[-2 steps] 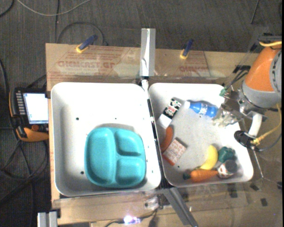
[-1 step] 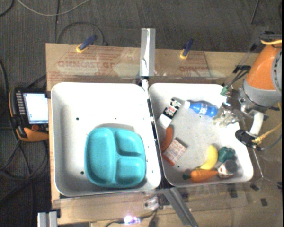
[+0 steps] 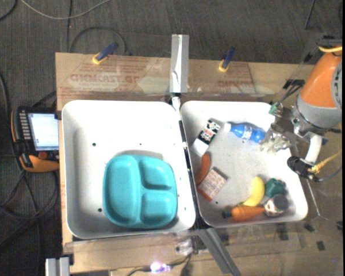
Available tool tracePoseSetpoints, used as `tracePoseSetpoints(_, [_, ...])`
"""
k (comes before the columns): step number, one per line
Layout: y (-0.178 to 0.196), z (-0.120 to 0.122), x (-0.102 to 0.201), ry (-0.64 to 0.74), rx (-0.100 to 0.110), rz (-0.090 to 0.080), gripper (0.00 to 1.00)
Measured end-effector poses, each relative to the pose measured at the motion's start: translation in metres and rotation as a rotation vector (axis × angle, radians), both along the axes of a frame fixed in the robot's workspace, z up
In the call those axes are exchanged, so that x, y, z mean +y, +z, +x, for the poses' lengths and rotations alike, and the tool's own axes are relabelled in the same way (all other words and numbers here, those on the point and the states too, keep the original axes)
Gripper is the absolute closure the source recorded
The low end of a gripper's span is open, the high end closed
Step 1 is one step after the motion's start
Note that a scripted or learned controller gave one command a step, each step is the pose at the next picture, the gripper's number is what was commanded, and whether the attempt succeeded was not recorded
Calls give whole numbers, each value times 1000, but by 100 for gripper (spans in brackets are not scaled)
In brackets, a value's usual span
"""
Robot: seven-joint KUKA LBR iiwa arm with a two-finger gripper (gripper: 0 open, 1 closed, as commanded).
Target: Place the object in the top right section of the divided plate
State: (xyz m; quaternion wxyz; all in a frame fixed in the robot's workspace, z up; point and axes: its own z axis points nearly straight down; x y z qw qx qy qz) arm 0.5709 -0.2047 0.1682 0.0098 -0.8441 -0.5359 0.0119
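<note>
The teal divided plate [image 3: 140, 192] lies in the left bin [image 3: 80, 131], toward its 5 o'clock corner, with one big section on its 9 o'clock side and two smaller ones on its 3 o'clock side. All three sections show bare teal.

The right bin [image 3: 241, 109] holds the loose things. A bottle [image 3: 243, 131] with a blue label lies on its side near 12 o'clock of that bin, its white cap pointing toward 9 o'clock. Just beside the cap sits a small black and white pack [image 3: 209, 132]. Below it, against the wall shared by the bins, an orange sausage-like piece [image 3: 204, 167] lies nearly upright in the view, and a red and white packet [image 3: 213, 184] rests just at its 4 o'clock. Toward the 5 o'clock corner a banana [image 3: 255, 191] curves beside a dark green toy [image 3: 275, 186], with a carrot [image 3: 245, 213] lying flat below them and a round dark and white item [image 3: 275, 204] at the carrot's 3 o'clock end.

The arm comes in at the 3 o'clock edge, its orange band [image 3: 325, 85] above the grey wrist. The tool [image 3: 274, 141] hangs over the right bin's 2 o'clock part, just beside the blue end of the bottle. I cannot tell whether it is spread or pressed together, and nothing can be made out in its grip.

The tabletop [image 3: 103, 76] shows brown board beyond the bins, with two clamps [image 3: 104, 53] at 12 o'clock. A handheld screen [image 3: 39, 132] sits at 9 o'clock of the left bin.
</note>
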Motion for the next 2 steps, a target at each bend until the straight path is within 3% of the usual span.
tracePoseSetpoints(2, [15,0,2,3,7,3,100])
